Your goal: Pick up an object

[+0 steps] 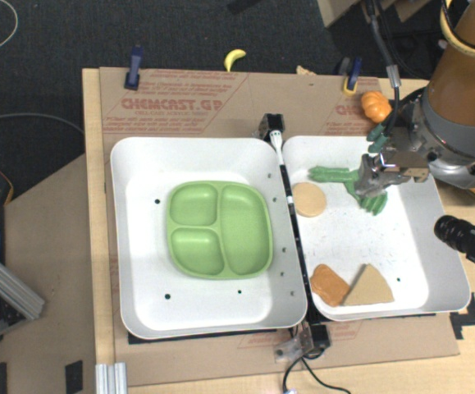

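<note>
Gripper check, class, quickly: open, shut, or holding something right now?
Gripper: down in the right bin over the green toy; whether it is open, shut or gripping cannot be told.

You've got green bean-like piece (344,178) flat in right bin, tan disc (308,199) beside it, orange chunk (329,283) touching tan wedge (370,286) at front

The arm reaches in from the right of the camera view, its orange band at the upper right corner above a broad grey wrist section. From there the wrist angles down and to the left. The gripper (374,189) hangs at its end, pointing downward, low over the right side of the bench, with metal fingers (367,180) close together at the tips.
</note>
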`<state>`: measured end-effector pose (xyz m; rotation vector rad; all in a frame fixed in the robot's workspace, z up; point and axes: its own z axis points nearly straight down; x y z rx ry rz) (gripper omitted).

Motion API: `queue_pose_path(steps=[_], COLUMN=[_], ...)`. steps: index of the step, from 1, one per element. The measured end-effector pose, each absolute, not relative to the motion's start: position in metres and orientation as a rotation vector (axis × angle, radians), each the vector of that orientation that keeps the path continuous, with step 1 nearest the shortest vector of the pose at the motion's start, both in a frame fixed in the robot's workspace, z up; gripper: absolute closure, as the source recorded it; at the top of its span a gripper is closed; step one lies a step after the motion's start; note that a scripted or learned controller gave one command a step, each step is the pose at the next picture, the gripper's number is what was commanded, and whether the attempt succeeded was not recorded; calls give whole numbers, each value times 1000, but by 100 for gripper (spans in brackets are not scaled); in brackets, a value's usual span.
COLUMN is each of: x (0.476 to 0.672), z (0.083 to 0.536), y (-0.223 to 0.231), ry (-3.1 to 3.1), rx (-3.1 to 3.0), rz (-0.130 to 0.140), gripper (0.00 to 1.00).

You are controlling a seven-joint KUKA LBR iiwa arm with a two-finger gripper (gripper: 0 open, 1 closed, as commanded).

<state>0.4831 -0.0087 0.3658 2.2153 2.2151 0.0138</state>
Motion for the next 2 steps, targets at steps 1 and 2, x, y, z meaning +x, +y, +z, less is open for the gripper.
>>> queue_pose_path(steps=[1,2], x=[480,480], z=[392,429], y=[35,103], ry=[2225,2228], rx=[2213,2212], rz=[7,9], gripper=[100,100])
